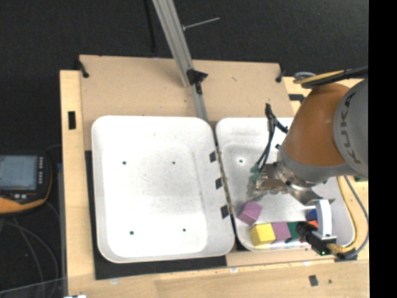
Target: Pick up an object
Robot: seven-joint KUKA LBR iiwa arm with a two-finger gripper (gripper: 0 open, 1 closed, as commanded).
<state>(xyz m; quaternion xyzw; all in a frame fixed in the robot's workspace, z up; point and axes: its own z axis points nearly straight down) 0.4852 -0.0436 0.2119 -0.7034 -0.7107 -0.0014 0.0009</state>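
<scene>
The arm reaches in from the right over the right bin point(239, 138), its orange band and grey wrist covering much of the bin. My gripper point(259, 188) hangs low just above and right of a purple block point(250, 212) near the bin's left wall. A yellow block point(263, 233) and a second purple block point(281, 230) lie at the bin's front edge. A blue and white object point(322, 217) with red and green bits lies at the front right. The fingers are too small and dark to read.
The left bin point(155, 185) lies alongside, separated by a ridge with black clips point(218, 182). A metal strut point(177, 33) slants down from the top to the bench's back. Cables point(273, 132) trail off the wrist. A handheld pendant point(22, 179) sits off the bench at left.
</scene>
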